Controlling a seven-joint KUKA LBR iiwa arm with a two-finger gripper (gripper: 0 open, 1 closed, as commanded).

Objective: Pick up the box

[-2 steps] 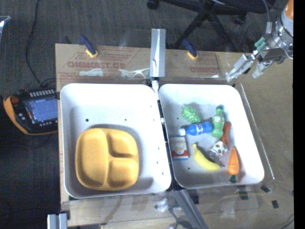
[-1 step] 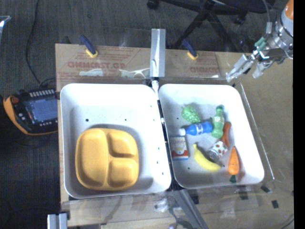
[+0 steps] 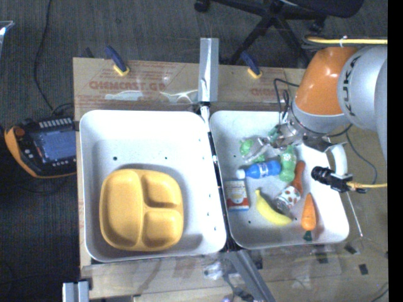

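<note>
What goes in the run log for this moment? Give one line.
task: pick up box | gripper: over right bin, above green items | box: lying near left wall, not held | yellow tray: left bin

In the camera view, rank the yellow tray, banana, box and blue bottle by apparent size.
1. yellow tray, by far largest
2. banana
3. blue bottle and box look alike, so unranked
</note>
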